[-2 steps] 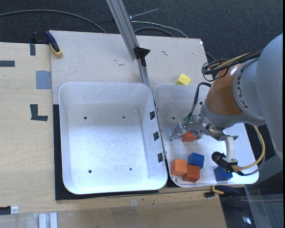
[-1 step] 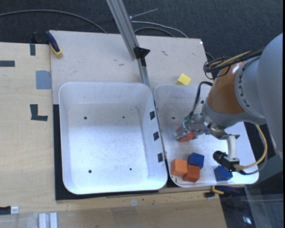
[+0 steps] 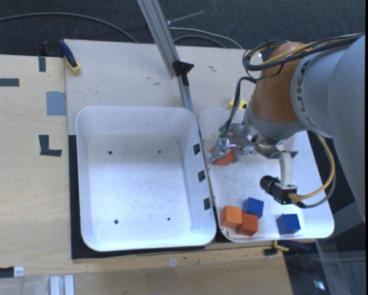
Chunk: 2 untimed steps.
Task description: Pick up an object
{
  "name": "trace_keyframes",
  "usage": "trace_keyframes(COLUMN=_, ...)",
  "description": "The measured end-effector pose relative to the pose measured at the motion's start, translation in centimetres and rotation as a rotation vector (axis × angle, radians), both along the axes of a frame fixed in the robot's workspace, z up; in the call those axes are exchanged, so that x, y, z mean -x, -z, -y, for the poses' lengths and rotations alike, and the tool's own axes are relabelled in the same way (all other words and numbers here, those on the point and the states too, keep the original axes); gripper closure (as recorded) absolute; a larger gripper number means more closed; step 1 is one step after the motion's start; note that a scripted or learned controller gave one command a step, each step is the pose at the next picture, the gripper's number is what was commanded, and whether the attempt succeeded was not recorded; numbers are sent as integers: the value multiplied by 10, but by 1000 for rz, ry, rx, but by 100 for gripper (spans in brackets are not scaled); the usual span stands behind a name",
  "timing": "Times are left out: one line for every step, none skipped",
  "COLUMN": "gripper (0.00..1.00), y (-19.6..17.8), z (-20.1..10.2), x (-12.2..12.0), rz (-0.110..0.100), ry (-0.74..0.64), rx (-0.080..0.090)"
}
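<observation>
hand (image 3: 228,146) is right on top of an orange block (image 3: 222,158) at the right bin's (image 3: 313,229) left wall, can't tell if it's actually gripping

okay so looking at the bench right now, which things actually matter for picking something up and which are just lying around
Job:
tool
orange-red piece at the tool
orange blocks
blue blocks and
right bin

Lying about:
left bin
metal rail
blue-and-yellow clamp
grey tape marks
</observation>
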State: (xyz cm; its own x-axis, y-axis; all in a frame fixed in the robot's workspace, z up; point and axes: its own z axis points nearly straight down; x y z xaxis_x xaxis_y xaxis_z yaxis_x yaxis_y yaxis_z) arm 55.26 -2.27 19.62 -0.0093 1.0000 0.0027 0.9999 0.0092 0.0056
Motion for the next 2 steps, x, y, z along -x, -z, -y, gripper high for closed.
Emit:
trace_keyframes(gripper=100, y=5, z=27, x=22, rz=-10, ry=11, rx=4)
trace_keyframes(gripper=100, y=5, z=-57, x=-4, rz=-7, ry=-1, rx=0)
